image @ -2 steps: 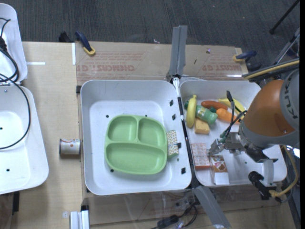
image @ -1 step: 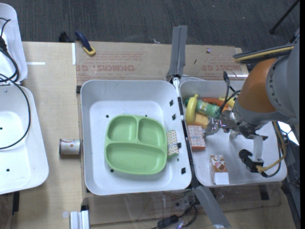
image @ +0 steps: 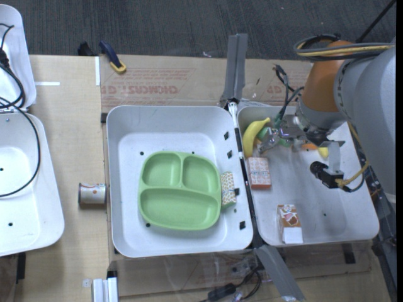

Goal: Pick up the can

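The can (image: pixel 92 194) is small and silvery with an orange end. It lies on its side on the wooden bench, just outside the left wall of the left bin (image: pixel 116 168). My gripper (image: pixel 272 137) hangs low over the back left corner of the right bin (image: pixel 352 231), beside a yellow banana (image: pixel 252 133). It is far to the right of the can, with the whole left bin between them. The arm's grey body and orange band cover the right bin's back right part.
A green divided plate (image: pixel 181 190) fills the left bin, with a small patterned packet (image: pixel 227 188) at its right edge. The right bin holds a pink box (image: pixel 259 172) and a small white and orange carton (image: pixel 289 223). A white appliance (image: pixel 19 187) with black cables stands at far left.
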`<action>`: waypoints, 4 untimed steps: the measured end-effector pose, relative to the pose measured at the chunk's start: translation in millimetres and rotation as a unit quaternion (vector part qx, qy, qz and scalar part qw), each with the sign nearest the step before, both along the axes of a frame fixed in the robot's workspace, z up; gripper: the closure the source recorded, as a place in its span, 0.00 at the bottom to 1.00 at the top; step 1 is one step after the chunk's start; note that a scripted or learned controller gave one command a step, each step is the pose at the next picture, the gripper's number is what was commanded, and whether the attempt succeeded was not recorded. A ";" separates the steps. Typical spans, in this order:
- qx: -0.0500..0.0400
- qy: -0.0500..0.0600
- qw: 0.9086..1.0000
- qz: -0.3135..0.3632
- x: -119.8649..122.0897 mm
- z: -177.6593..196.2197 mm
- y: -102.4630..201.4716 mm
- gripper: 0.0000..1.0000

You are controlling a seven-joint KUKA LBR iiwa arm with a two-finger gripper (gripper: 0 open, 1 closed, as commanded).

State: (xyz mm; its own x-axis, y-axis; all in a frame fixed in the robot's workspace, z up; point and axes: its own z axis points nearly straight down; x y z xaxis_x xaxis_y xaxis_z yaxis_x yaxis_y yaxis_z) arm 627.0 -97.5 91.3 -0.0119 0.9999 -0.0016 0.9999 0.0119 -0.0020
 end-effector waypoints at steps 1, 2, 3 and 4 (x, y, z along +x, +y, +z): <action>0.002 0.007 1.000 -0.009 28.1 -2.6 -61.5 0.00; 0.000 0.004 1.000 -0.007 30.5 10.8 -60.9 1.00; 0.000 0.005 1.000 -0.007 30.1 10.4 -60.8 0.00; -0.001 0.004 1.000 -0.005 30.5 20.0 -60.9 1.00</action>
State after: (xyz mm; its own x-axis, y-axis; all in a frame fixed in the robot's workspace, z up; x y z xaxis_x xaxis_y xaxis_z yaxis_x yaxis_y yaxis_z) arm 657.6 -158.4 111.3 -0.0015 1.0000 -0.0037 0.9999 0.0015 -0.0104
